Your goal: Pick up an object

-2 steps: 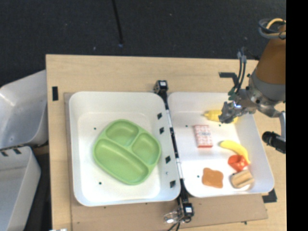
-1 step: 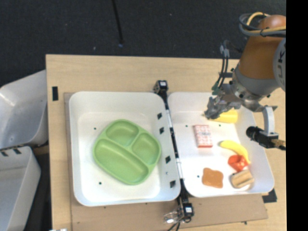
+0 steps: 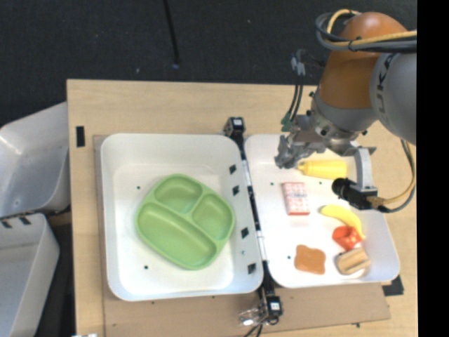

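Note:
The right bin holds a yellow mustard bottle, a pink-and-white packet, a banana, a red pepper-like item, a brown toast-like piece and a tan bun. My gripper hangs over the bin's upper left part, just left of the mustard bottle's tip and above the packet. Nothing shows between its fingers.
The left bin holds a green divided plate. A black divider with clips runs between the bins. The arm's orange band looms above the right bin's far side. A black cable fitting hangs by the banana.

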You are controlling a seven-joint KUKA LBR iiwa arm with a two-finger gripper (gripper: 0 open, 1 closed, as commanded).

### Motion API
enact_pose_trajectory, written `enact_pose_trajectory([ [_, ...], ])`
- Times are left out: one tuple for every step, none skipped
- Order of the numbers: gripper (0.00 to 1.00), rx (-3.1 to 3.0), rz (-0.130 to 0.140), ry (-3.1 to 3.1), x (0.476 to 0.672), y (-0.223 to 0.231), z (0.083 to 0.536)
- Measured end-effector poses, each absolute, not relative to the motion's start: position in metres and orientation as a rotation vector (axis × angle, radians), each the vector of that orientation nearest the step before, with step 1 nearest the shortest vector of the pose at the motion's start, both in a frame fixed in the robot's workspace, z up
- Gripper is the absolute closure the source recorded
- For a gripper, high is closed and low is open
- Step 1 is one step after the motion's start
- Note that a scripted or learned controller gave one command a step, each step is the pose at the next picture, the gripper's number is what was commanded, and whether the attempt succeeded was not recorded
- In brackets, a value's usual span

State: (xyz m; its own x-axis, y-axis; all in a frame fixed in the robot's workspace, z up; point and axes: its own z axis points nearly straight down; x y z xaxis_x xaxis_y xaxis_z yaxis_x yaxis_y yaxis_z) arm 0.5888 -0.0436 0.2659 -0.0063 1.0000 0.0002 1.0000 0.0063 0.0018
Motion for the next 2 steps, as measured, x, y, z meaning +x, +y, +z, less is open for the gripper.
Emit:
enact_pose_trajectory([
  [1.00,2.216,-0.001,2.228,0.589,0.009,0.252],
  [1.00,2.213,0.004,2.229,0.598,0.062,0.258],
])
